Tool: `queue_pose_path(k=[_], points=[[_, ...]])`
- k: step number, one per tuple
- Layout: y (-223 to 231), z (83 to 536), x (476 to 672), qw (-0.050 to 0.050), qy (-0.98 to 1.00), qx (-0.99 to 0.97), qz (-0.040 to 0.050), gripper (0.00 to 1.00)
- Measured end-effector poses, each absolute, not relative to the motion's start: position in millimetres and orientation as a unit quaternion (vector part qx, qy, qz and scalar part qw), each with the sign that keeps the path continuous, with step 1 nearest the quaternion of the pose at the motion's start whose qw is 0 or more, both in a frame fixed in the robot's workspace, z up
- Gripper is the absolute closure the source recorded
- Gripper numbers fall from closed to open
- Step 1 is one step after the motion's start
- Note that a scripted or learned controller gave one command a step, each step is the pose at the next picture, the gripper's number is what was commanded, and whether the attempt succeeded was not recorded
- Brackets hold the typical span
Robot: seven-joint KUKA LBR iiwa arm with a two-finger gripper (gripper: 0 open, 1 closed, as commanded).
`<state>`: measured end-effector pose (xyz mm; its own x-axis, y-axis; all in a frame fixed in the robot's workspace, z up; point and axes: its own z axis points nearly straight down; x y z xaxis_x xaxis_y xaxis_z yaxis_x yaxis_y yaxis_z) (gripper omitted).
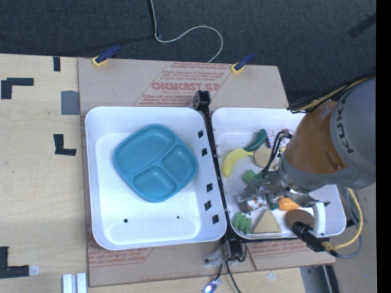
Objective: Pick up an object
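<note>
One fixed overhead camera slants down on both bins (98, 163).

Grey arm (342, 139) reaching in from right, orange-banded wrist bent down, pincer (259, 194) lowered

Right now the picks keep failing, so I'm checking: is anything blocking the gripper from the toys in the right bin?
Nothing visible does. The gripper is already down among the toys in the right bin, beside the yellow banana and above the green broccoli.
</note>
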<state>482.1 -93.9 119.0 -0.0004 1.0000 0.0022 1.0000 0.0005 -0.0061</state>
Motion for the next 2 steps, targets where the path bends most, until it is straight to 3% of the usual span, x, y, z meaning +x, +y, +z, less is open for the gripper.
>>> queue_pose_path(k=[1,2], points=[[-23.3,188.3,485.2,-0.006,-0.708,-0.706,-0.0011,1.00],[11.5,185.1,524.3,-0.001,-0.709,-0.706,-0.0011,1.00]])
